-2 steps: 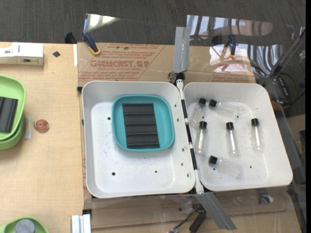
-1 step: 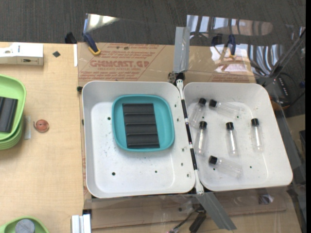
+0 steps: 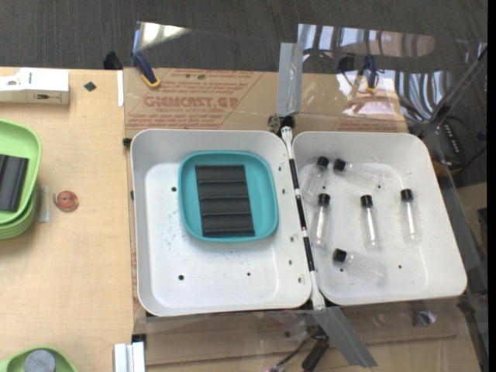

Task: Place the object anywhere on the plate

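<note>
Currently, the left bin (image 3: 155, 270) contains a teal plate (image 3: 229, 197) carrying a dark ribbed insert (image 3: 225, 200). The right bin (image 3: 434, 273) contains six clear vials with black caps: two near the top (image 3: 360, 170), three upright in the middle row (image 3: 370, 220), and one (image 3: 356, 264) lying toward the front. All vials lie apart from the plate, across the divider between the bins.

A lab: capped vials (image 3: 370, 220) (clear ones) in bench bins (image 3: 434, 277).
</note>
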